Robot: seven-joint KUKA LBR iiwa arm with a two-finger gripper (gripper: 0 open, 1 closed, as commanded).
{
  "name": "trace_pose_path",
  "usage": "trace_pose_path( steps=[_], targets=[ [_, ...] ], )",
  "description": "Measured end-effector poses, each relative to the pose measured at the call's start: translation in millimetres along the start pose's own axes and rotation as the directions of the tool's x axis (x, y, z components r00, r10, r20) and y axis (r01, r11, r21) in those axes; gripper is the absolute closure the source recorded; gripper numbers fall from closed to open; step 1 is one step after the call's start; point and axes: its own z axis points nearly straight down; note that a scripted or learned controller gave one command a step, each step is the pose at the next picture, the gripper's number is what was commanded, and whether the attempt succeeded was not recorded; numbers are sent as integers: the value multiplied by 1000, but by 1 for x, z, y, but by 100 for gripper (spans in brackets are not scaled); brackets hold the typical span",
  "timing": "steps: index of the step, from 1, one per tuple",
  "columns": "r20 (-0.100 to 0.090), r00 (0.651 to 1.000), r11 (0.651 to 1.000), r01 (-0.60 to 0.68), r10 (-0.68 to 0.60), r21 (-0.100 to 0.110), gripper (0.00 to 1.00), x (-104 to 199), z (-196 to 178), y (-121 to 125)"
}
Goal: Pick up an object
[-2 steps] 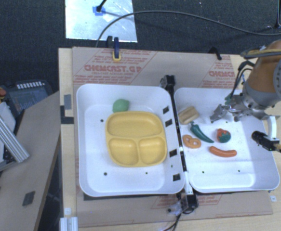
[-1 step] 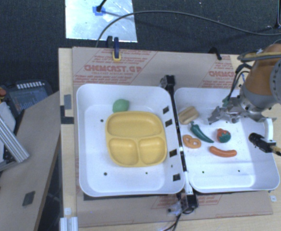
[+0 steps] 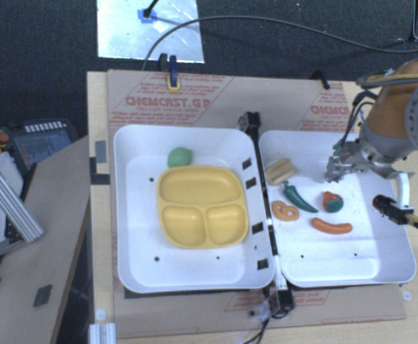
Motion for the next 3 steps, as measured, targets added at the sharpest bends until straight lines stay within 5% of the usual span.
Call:
trace_pose_path(
  steps=[3],
  targets=[
    [1, 1000, 1000, -2, 2, -3, 100, -9, -148, 7]
  ],
)
